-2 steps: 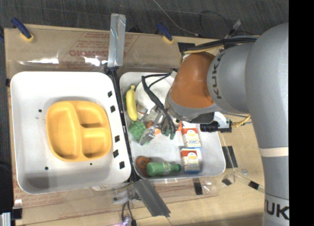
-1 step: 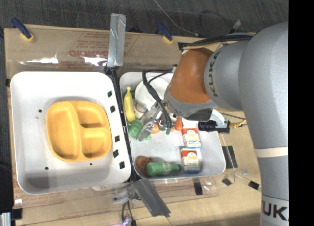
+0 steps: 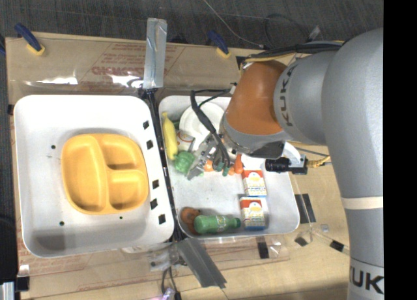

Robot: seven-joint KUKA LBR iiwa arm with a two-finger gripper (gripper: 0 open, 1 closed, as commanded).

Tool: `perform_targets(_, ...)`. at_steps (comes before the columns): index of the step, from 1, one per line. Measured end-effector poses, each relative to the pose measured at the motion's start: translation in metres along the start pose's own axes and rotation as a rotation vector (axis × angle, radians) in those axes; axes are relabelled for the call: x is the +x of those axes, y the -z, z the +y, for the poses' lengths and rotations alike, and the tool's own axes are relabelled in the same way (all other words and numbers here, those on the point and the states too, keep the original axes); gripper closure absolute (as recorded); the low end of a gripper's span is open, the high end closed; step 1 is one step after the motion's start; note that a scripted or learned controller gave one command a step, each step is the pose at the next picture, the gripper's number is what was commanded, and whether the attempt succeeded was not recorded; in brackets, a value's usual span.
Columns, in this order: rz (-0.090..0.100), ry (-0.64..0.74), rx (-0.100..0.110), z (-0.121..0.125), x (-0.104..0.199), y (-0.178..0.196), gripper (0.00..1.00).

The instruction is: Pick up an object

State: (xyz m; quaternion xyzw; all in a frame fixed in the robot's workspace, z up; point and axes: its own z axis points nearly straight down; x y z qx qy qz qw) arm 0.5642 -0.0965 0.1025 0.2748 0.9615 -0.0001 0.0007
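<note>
From the camera above the bench we saw two white bins side by side. In the left bin [image 3: 39,162] lay a yellow divided tray [image 3: 104,171], alone and flat on the floor of the bin. The right bin [image 3: 287,217] was crowded. Along its left wall lay a yellow banana [image 3: 170,137], and just below it a small green toy [image 3: 184,161]. Near the front wall a green bottle [image 3: 217,224] lay on its side, with a brown round object [image 3: 189,214] touching its left end. Two small cartons [image 3: 253,183] with orange and white print stood one behind the other on the right side of the bin, the nearer one just beside the bottle. A white round dish [image 3: 191,122] sat at the far end, partly covered by black cables.

The arm [image 3: 313,96] came in from the right and its orange band hid much of the far part of the right bin. The gripper [image 3: 210,155] was low over the middle of the bin, just beside the green toy and close to some small orange pieces [image 3: 238,162]. We could not tell how its jaws stood, because the wrist and the cables covered them, and perhaps it touched the green toy.
</note>
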Motion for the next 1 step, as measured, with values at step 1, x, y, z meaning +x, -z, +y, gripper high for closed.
perform_targets(1,-0.004,0.03,-0.006,0.1144,0.0377,0.0932,1.0)
